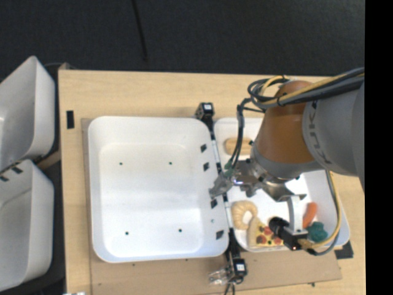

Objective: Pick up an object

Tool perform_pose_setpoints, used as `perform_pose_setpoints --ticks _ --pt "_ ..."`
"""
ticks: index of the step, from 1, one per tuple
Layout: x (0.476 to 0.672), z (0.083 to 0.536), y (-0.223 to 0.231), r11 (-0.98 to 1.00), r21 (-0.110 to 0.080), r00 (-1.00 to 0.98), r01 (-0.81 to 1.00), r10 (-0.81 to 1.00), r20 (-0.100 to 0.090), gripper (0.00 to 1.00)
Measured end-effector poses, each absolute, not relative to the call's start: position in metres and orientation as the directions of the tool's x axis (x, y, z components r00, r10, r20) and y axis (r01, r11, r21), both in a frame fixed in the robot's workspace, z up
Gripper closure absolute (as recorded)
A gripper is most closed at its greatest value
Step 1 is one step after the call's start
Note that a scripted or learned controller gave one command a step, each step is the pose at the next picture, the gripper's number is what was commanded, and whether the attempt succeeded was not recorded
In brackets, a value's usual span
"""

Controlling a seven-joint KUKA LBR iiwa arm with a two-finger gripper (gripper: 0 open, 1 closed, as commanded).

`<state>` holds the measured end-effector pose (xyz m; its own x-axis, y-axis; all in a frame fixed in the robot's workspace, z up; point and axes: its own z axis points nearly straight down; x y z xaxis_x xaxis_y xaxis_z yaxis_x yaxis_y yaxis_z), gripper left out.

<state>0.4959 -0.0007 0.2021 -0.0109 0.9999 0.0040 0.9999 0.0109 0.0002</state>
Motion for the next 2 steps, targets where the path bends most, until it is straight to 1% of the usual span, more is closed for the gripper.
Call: perform_pose_setpoints --ticks 1,2 --pt "0.489 0.201 -0.076 -0.006 0.000 0.006 1.000 1.000 -0.002 0.00" --pt "0.490 0.201 0.025 0.012 0.001 -0.012 1.000 1.000 0.004 0.00"
